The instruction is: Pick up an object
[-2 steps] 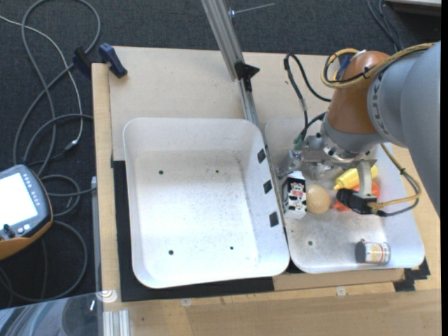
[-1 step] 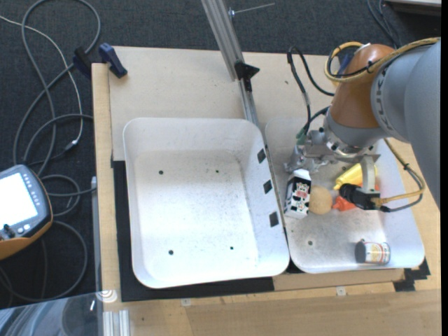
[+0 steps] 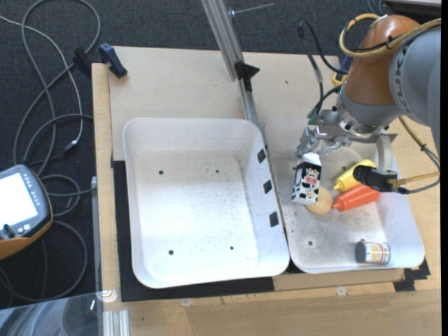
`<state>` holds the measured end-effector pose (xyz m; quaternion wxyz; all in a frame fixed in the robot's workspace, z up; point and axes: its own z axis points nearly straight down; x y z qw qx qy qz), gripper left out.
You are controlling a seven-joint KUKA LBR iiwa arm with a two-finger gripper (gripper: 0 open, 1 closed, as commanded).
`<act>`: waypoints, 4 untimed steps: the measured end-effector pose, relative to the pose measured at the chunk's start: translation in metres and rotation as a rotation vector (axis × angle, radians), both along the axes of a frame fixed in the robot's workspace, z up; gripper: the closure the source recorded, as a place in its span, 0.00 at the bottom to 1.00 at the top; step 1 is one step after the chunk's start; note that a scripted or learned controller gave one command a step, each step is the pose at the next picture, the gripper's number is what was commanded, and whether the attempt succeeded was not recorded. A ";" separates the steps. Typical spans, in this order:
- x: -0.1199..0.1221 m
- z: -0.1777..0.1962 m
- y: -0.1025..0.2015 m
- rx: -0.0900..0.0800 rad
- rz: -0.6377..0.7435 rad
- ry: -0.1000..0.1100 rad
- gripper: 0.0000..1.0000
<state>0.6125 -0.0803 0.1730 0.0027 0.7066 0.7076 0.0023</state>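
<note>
Gripper (image 3: 313, 148) low in right bin (image 3: 399, 243), finger state unclear. Cow-print carton (image 3: 306, 181) directly below, likely target. Yellow piece (image 3: 352, 174), orange carrot (image 3: 358, 198) just right; can (image 3: 372, 252) farther off.

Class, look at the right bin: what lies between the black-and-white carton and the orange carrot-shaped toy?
In the camera view, a small tan round piece lies between the black-and-white carton and the orange carrot-shaped toy, against the carton's lower end.
</note>
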 end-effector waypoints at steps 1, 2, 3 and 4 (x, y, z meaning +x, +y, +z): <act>0.001 0.058 -0.007 -0.001 0.000 -0.001 1.00; 0.002 0.083 -0.007 0.000 0.000 0.002 1.00; 0.004 0.068 0.050 0.004 0.005 0.011 1.00; -0.001 0.059 0.096 0.003 0.005 0.012 1.00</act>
